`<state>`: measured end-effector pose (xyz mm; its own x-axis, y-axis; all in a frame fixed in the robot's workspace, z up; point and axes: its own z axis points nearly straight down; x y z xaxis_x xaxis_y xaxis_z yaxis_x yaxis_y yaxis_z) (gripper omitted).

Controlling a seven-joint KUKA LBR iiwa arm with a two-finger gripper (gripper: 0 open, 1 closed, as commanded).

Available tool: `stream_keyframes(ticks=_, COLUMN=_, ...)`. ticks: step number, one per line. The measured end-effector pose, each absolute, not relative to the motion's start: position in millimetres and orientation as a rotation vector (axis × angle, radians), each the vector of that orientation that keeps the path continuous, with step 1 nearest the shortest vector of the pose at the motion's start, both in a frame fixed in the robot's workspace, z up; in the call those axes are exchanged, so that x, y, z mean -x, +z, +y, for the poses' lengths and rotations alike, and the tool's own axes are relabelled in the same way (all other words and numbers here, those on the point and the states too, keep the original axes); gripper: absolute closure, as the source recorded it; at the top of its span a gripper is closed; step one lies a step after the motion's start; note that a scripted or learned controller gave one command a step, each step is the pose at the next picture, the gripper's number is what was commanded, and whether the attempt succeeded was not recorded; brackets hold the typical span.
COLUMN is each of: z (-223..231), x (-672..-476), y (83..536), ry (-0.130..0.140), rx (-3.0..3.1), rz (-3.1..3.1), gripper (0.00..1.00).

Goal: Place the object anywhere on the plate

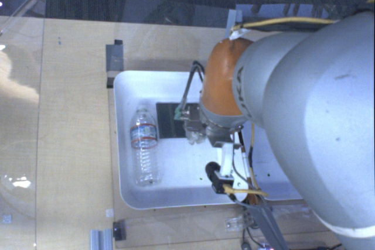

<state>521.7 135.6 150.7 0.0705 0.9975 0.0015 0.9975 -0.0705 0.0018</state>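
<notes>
A clear plastic water bottle (144,146) with a red and blue label lies on its side along the left part of the white bin (176,193). A dark, flat square plate (166,120) rests on the bin floor just right of the bottle's upper half. My gripper (195,130) hangs over the plate's right edge, below the orange band of the wrist. The arm hides the right side of the plate. The bottle lies apart from the gripper, to its left.
The big grey arm (310,126) covers the right half of the view and most of the second bin. Cables and a black fitting (218,177) hang near the bin's front wall. Wooden bench surface surrounds the bin, with black clamps (116,57) at its left corners.
</notes>
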Motion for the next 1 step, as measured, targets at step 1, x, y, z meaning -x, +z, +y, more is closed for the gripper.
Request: stream_keyframes(ticks=1, z=106.5, x=-490.9, y=185.3, ry=0.007, rx=-1.513, rz=2.749, gripper=1.00)
